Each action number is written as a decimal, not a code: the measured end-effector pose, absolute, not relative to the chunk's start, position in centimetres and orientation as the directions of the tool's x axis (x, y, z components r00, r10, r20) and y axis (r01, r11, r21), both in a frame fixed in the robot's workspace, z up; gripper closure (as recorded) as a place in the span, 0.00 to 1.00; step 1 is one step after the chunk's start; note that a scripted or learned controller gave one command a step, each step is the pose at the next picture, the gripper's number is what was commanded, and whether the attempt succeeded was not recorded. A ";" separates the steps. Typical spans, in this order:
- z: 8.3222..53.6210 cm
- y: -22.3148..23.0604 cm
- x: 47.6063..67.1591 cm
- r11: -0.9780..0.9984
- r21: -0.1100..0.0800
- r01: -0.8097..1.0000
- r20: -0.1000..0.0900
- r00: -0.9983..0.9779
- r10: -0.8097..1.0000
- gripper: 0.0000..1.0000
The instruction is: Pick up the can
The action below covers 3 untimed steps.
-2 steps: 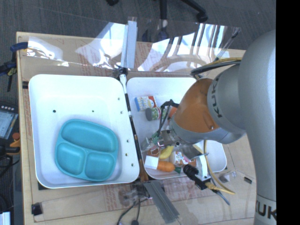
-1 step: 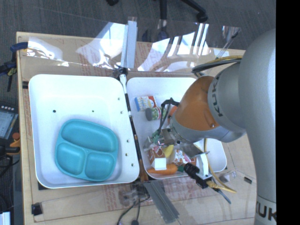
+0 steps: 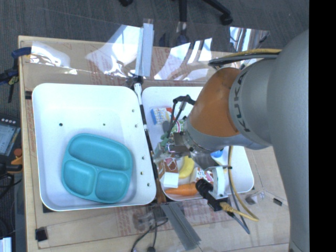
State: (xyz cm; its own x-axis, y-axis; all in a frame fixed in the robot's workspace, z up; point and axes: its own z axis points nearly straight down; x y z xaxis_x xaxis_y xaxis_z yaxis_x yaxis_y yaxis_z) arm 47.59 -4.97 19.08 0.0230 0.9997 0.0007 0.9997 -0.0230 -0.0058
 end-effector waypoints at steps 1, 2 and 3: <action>9.1 -11.8 53.6 -0.019 -0.005 1.000 0.002 0.019 1.000 1.00; 22.8 -4.5 48.5 0.453 -0.003 0.891 0.002 -0.453 0.891 1.00; 27.7 3.7 47.6 0.349 -0.004 0.937 0.001 -0.349 0.937 1.00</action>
